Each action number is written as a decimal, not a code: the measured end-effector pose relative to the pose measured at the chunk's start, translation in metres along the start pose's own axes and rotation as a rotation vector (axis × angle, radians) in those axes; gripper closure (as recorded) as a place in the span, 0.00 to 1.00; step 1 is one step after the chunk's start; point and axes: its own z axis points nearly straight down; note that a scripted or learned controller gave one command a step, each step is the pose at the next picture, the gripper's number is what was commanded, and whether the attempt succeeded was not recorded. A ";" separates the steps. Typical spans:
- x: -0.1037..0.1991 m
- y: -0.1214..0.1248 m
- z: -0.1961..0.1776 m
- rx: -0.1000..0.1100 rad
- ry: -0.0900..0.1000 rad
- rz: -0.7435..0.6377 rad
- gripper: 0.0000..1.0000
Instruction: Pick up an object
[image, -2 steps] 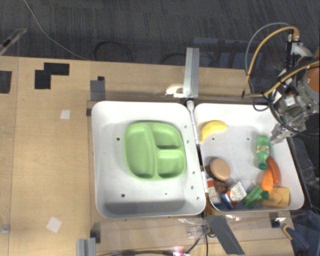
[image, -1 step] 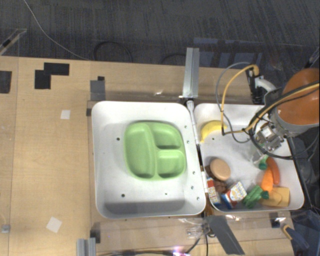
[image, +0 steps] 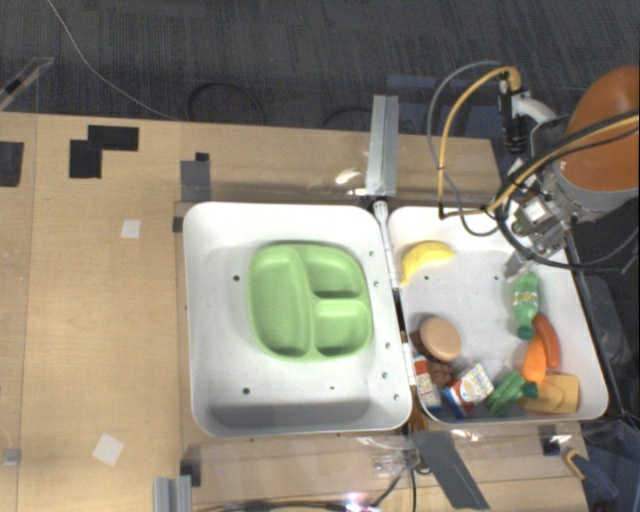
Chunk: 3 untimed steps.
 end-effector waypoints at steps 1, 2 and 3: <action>-0.035 0.088 -0.015 -0.008 -0.002 0.056 1.00; -0.036 0.085 -0.025 -0.003 -0.002 0.053 1.00; -0.094 0.054 -0.037 -0.006 -0.005 0.118 1.00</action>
